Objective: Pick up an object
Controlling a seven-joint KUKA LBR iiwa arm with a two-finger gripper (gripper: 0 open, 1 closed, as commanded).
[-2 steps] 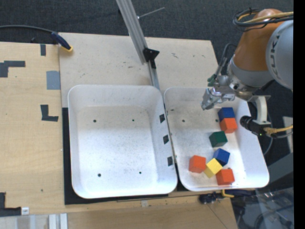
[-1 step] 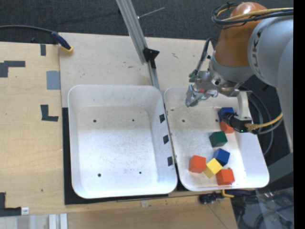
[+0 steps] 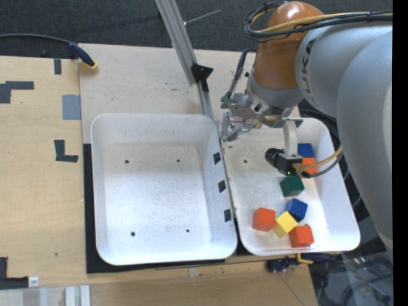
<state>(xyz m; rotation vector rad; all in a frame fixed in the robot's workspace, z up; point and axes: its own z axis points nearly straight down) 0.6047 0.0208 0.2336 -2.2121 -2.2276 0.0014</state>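
Note:
Several small blocks lie in the right bin point(image 3: 331, 231). A blue block point(image 3: 305, 150) and an orange block point(image 3: 310, 165) sit by its far right wall, with a green block point(image 3: 292, 185) just below them. Near the front lie another blue block point(image 3: 296, 208), an orange block point(image 3: 263, 219), a yellow block point(image 3: 286, 224) and one more orange block point(image 3: 301, 235). My gripper point(image 3: 231, 131) hangs over the right bin's far left corner, beside the wall between the bins and well apart from every block. Nothing shows in its grasp.
The left bin point(image 3: 102, 171) stands beside the right one, their walls touching. A slanted metal rail point(image 3: 182, 37) runs down to the bins' far edge. A black part with a cable point(image 3: 278, 159) hangs from the arm above the right bin. A blue-yellow cable end point(image 3: 83, 55) lies at far left.

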